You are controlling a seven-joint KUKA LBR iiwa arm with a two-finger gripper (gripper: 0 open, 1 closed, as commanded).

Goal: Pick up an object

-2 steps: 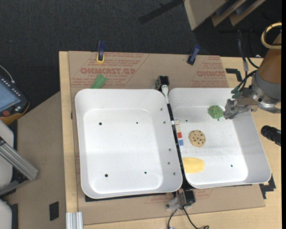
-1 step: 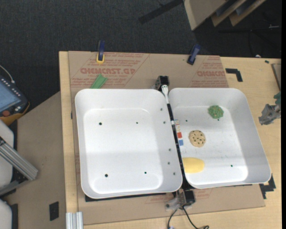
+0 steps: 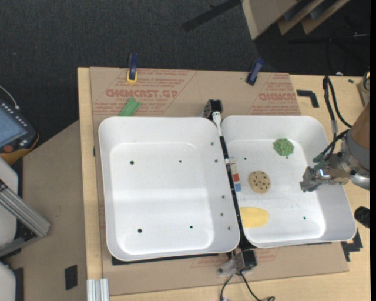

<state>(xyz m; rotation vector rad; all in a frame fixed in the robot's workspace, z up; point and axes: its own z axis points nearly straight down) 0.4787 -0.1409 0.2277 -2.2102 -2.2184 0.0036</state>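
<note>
Arm [image 3: 359,144] cut off by right edge of frame; just the wrist end and gripper [image 3: 309,180] lie in frame. Gripper small and dark over right bin [image 3: 305,126]; finger positions too small to make out. Yellow object [image 3: 254,217] at near left of right bin partly tucked under the divider between bins. Blue-screened device [image 3: 10,126] at far left cut off by frame edge. Wooden items [image 3: 294,14] at far right cropped by top edge.

Tool [image 3: 309,181] over right bin [image 3: 305,226], near cookie [image 3: 259,181]
</note>
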